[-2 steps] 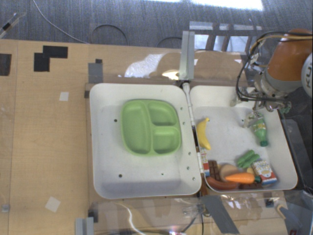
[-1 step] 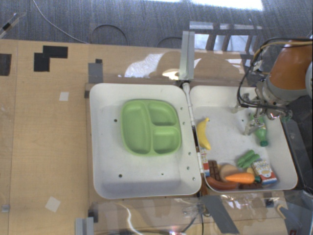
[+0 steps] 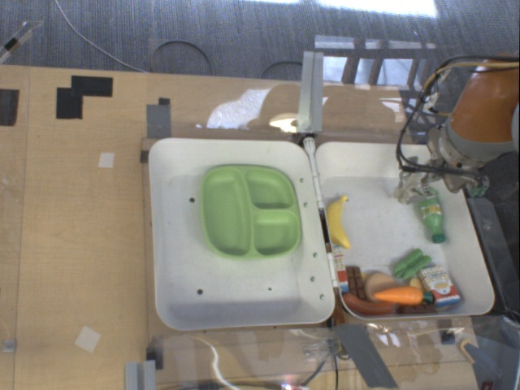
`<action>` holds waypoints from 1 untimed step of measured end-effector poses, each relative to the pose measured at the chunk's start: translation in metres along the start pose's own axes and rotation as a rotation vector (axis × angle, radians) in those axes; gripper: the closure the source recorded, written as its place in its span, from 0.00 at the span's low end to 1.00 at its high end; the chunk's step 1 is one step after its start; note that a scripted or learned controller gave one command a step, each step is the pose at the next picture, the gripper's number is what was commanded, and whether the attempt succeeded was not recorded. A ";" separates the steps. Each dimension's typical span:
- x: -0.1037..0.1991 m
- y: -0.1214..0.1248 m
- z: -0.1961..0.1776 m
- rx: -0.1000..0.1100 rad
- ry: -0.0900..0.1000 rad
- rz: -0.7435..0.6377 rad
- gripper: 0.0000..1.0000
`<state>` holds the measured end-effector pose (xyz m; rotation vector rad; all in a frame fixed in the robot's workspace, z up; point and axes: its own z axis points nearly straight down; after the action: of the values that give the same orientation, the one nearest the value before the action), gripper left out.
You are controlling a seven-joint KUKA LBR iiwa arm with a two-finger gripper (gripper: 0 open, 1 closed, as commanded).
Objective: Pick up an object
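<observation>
My gripper (image 3: pixel 419 188) hangs low over the back right part of the right bin (image 3: pixel 370 189), under the orange band of the arm. A green bottle (image 3: pixel 431 219) lies on the bin floor directly in front of it, its top end reaching up to the gripper. Whether the two touch cannot be told. A yellow banana (image 3: pixel 337 223) lies near the bin's left wall. Along the front edge lie a green pod (image 3: pixel 412 262), a small juice carton (image 3: pixel 439 287), an orange carrot (image 3: pixel 398 296), a tan roll (image 3: pixel 378 282) and a brown sausage (image 3: pixel 366 305).
A green divided plate (image 3: pixel 249 210) lies in the middle of the left bin (image 3: pixel 166 242). A metal post (image 3: pixel 309 96) stands at the back between the bins. Cables loop around the arm's wrist (image 3: pixel 414 124). Wooden bench spreads to the left.
</observation>
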<state>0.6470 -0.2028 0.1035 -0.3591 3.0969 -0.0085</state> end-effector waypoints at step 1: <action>-0.026 -0.008 -0.063 -0.006 0.008 -0.427 1.00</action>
<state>0.6723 -0.2048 0.1671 -1.0097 2.9601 -0.0086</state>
